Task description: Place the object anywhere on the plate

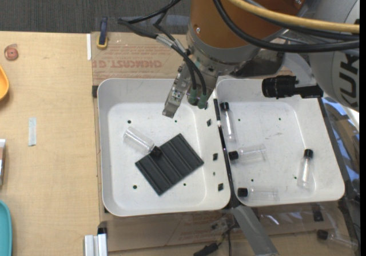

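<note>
White plastic forms the two shallow bins, set side by side on the bench; the left bin point(111, 192) holds a dark ribbed plate point(174, 160), a black rectangular slab lying flat and turned at a slant near the bin's middle; a clear vial point(139, 139) with a black cap lies on its side just beside the plate's upper left corner, its capped end touching or nearly touching the plate's edge, its clear body resting on the bin floor and not on the plate.

The grey arm with its orange band fills the upper right and reaches down over the left bin; the gripper point(172, 102) hangs above the bin's upper middle, tilted, its tip pointing down and to the left, well clear of the vial and the plate; nothing shows between its fingers, and whether they stand apart or together I cannot tell from this angle.

The right bin point(329, 152) holds several more clear vials: one point(227, 120) along its left wall, one point(247, 153) lying across near the left middle, one point(306, 169) toward the right side, and one point(260, 194) near the front edge.

Tan bench surface point(51, 106) spreads to the left; brown cardboard point(131, 60) with red printing lies behind the left bin.
</note>
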You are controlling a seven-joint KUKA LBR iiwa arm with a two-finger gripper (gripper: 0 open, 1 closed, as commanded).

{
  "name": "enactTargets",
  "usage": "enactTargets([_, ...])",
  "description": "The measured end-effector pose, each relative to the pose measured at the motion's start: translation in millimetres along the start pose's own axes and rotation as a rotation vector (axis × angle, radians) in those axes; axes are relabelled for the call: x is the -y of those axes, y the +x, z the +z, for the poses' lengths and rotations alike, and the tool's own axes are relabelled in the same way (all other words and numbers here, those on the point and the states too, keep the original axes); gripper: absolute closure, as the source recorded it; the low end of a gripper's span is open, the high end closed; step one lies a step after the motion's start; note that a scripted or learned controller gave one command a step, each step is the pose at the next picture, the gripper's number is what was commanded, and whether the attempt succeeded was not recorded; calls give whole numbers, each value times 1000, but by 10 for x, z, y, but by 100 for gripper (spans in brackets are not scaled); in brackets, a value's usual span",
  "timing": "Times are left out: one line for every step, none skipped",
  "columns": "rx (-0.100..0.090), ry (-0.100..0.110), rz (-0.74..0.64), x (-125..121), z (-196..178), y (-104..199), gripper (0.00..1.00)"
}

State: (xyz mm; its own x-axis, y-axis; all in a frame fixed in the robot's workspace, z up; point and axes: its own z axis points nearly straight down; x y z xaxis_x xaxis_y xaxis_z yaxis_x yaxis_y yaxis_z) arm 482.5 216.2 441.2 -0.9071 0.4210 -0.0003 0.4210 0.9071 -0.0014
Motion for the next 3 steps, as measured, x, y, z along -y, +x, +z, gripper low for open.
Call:
enactTargets([1, -1, -99, 698, 159, -284, 100])
enactTargets([2, -2, -290, -179, -1, -76, 100])
enactTargets([1, -1, -321, -193, 549, -152, 100])
